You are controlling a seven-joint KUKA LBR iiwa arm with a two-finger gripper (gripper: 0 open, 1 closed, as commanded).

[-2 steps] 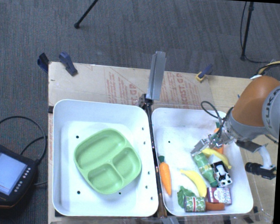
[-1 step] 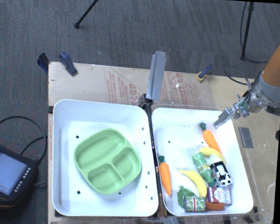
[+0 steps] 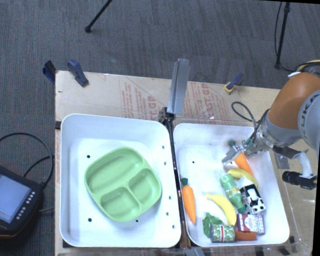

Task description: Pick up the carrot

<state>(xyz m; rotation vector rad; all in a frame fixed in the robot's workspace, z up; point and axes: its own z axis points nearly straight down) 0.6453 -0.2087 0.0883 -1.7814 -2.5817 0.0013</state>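
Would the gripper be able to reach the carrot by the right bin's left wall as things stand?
Probably yes: the carrot lies uncovered, apart from the banana, though close to the bin wall; the gripper hovers farther back.

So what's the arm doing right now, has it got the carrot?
Gripper low in right bin, far side. Carrot untouched at left wall. Nothing blocking it.

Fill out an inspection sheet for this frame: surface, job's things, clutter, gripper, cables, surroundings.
Surface: wooden bench bearing two white bins, left bin, right bin.
Job's things: carrot lying in the right bin by its left wall.
Clutter: green divided plate in the left bin; bananas, cartons and other toy food in the right bin.
Gripper: gripper low over the right bin's far side, apart from the carrot.
Cables: black cable on the bench.
Surroundings: grey carpet, pendant at left.
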